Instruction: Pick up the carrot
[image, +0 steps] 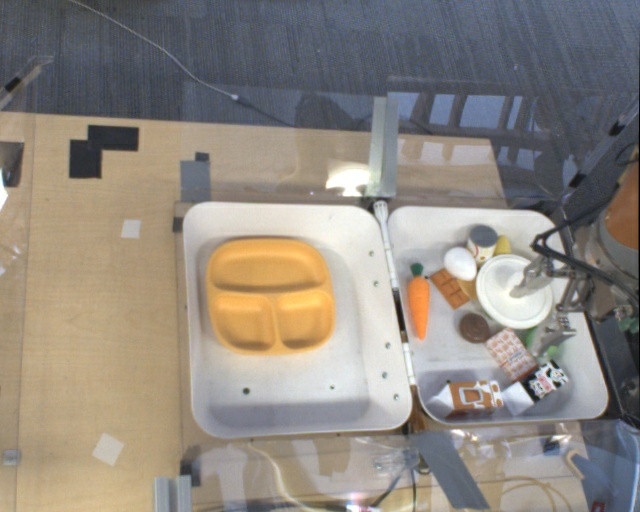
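Along the right bin's (585, 400) left wall lies the carrot (419, 305); the gripper (556, 318) hovers near its right edge, grip state unclear.

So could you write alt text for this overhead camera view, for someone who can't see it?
Two white bins sit side by side on a wooden bench: the right bin holds a toy carrot by its left wall among small toy foods and a white bowl, while the left bin holds a yellow divided tray. A robot arm reaches in from the right.
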